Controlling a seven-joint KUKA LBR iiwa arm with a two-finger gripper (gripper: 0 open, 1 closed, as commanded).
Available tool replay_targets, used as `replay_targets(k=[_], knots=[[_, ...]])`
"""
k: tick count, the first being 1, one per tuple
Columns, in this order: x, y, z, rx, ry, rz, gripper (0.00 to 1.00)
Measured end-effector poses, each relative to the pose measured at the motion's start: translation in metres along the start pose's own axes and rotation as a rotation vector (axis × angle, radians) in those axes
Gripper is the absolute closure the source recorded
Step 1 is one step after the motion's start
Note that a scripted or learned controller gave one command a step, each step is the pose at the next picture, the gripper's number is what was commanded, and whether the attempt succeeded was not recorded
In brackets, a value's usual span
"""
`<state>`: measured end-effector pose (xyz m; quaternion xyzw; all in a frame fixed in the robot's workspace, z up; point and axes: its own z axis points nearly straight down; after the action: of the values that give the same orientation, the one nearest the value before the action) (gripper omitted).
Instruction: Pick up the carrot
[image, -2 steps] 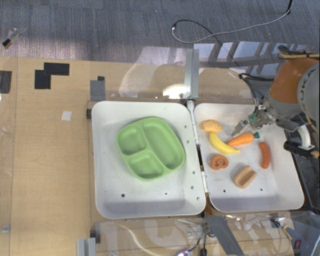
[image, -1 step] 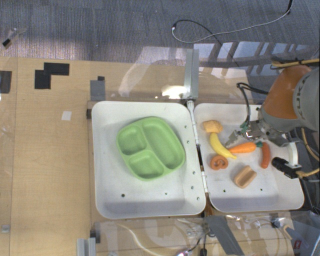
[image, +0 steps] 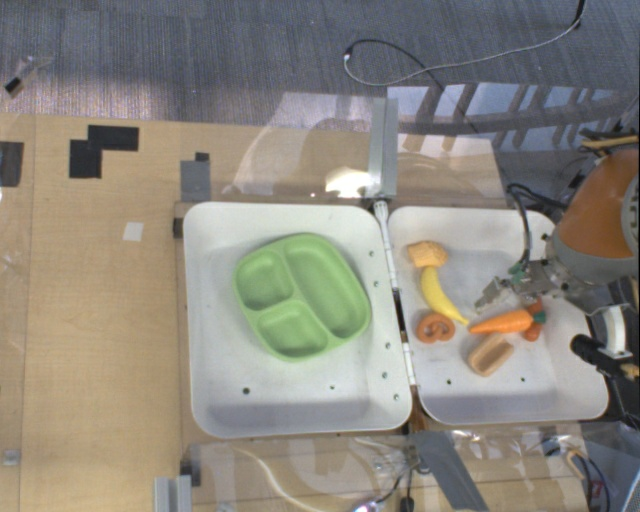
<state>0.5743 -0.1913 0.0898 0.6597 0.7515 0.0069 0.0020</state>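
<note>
Bright, even light, glare patch on the bench (image: 345, 185), slightly soft focus

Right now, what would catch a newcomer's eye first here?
The bright green three-compartment plastic plate sits alone in the left white bin. In the right white bin, the orange toy carrot lies beside the yellow toy banana, with the arm's pincer just above it.

We look down on a pale wooden bench (image: 90, 330) marked with black tape patches (image: 100, 148), grey ribbed carpet (image: 200, 50) beyond it, a black cable (image: 420, 62) looping across, glare pooling at the bench's far edge.
</note>
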Motion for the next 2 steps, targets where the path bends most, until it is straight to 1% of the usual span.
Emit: replay_targets(k=[1, 2], knots=[[-0.0086, -0.0413, -0.0619, 0.006, -0.009, -0.030, 0.00], [-0.0084, -0.0414, -0.0615, 0.007, -0.008, -0.031, 0.00]])
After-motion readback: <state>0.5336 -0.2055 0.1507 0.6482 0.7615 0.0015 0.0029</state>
